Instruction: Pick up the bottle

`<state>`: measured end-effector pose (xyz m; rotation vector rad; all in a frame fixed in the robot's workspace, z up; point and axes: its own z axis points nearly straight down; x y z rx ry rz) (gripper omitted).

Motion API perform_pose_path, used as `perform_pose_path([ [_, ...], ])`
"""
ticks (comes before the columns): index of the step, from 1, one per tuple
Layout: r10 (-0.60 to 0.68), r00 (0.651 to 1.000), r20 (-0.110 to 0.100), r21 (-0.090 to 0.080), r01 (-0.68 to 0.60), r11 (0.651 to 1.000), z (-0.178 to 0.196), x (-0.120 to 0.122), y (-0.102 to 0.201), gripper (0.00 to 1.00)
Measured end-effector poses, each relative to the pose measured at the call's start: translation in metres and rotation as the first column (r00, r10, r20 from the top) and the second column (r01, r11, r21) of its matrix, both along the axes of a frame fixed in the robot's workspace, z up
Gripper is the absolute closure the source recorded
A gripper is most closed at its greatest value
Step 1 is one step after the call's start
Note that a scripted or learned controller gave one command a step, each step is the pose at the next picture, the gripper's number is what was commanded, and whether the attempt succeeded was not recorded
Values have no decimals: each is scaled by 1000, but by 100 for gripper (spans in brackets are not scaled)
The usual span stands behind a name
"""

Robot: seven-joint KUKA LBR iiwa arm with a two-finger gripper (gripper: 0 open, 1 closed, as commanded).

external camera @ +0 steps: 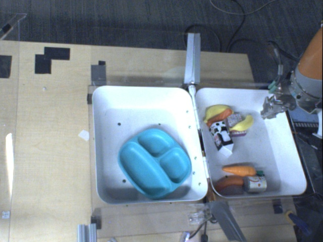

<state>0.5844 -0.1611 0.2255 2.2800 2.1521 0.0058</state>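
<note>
The bottle (220, 133) lies on its side in the right bin (292, 150), near that bin's left wall. It is white with black cow patches and a red-orange top end. My gripper (271, 106) hangs over the bin's upper right part, roughly 100 px right of the bottle and a little farther back, not touching it. No object shows at the gripper's tip. The grey arm with its orange band (310, 67) comes in from the right edge.
Two yellow bananas (218, 112) (243, 124) and a small grey packet (234, 119) crowd the bottle's far side. A carrot (239, 170), a brown item (229, 184) and a grey can (255, 184) lie at the bin's front. The left bin (108, 135) holds a blue divided plate (154, 162).
</note>
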Motion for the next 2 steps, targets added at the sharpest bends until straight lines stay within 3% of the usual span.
perform_pose_path([
  [1, 55, 999, -3, 1, -54, 999, -4, -46, 24, 100],
  [2, -341, 940, 1, 3, 341, 940, -134, -75, -9, 100],
])
